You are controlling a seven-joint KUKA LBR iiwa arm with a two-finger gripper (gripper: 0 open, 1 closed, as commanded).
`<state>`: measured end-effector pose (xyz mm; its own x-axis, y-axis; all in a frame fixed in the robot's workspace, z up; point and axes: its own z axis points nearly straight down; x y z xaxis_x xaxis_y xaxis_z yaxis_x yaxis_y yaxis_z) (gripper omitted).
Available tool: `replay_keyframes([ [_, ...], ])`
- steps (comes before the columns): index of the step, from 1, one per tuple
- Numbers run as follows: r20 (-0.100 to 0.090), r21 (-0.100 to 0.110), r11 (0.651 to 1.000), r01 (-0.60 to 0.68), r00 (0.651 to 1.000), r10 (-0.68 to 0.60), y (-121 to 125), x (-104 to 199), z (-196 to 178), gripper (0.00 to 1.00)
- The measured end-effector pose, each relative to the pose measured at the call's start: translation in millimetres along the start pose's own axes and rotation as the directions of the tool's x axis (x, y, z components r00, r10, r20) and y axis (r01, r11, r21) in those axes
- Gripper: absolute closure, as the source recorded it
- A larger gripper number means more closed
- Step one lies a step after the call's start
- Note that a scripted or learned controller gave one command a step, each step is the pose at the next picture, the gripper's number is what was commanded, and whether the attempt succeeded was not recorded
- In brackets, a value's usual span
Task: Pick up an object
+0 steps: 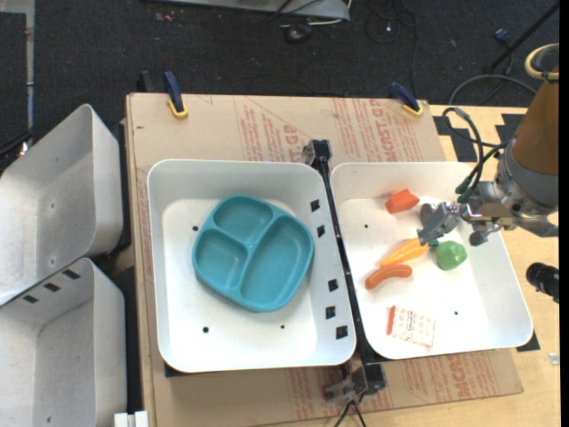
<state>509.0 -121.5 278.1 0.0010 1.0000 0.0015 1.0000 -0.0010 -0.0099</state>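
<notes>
Grey and orange-banded, the arm reaches in from the right so its two-finger gripper (437, 223) hangs low over the right white bin (498, 327), close above the small toys gathered there: a green round plastic piece (451, 255), an orange carrot-shaped toy (403, 253), a red sausage-shaped toy (388, 277). Whether the fingers are wide or closed, I cannot tell. A teal divided plate (253, 252) lies alone in the left white bin (178, 327).

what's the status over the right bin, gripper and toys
Gripper low over right bin, nothing seen held. Green toy and orange carrot just beside it. Teal plate alone in left bin.
</notes>
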Motion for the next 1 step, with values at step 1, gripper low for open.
replay_keyframes([
  [1, 0.001, -0.009, 1.000, 0.002, 1.000, -0.002, 1.6, 0.1, -4.5, 0.00],
])
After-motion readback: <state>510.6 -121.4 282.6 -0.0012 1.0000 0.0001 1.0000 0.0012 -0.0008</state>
